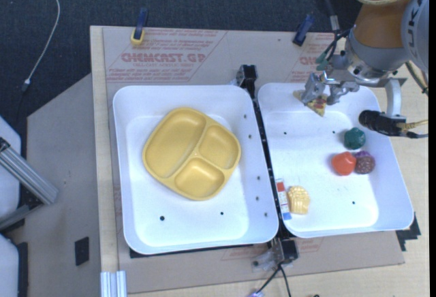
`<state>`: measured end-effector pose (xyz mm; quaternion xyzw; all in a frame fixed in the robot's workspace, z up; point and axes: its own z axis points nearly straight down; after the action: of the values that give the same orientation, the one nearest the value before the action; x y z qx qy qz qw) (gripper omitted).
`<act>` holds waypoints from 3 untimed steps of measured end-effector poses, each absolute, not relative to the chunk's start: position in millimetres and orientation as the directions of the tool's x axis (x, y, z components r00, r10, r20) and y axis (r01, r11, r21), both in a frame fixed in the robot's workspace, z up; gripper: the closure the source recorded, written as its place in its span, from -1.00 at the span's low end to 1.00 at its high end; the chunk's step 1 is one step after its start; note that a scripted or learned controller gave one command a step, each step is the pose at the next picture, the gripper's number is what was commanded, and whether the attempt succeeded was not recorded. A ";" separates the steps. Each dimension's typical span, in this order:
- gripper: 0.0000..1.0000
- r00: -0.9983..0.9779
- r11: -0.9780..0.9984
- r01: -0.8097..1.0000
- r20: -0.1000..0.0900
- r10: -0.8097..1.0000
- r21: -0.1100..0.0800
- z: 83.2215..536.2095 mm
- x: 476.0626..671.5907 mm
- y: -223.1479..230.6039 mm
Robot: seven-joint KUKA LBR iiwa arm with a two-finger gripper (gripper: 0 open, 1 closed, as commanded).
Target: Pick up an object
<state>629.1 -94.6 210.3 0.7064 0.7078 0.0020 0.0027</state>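
A small yellowish object [317, 107] sits pinched between the fingers of the gripper [318, 99] near the far edge of the right bin [320, 221]. Nearer the camera lie a green piece [353, 138], an orange piece [343, 163], a purple piece [365, 164] and a pale yellow toy [298, 199]; a yellow divided plate [191, 152] rests in the left bin [136, 221].

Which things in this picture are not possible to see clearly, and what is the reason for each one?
- Gripper, camera view: small and blurred at the far end of the right bin; whether its fingers are open or shut cannot be told.
- Yellowish object just below the gripper: too small to identify, and contact is unclear.
- Purple object: partly hidden behind the orange object.
- Arm: cut off by the top and right edges.
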 end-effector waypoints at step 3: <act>1.00 -0.004 0.004 1.000 0.002 1.000 -0.004 252.5 605.2 6.1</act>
<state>605.2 6.1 252.5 0.7055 0.7087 -0.0007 -0.0021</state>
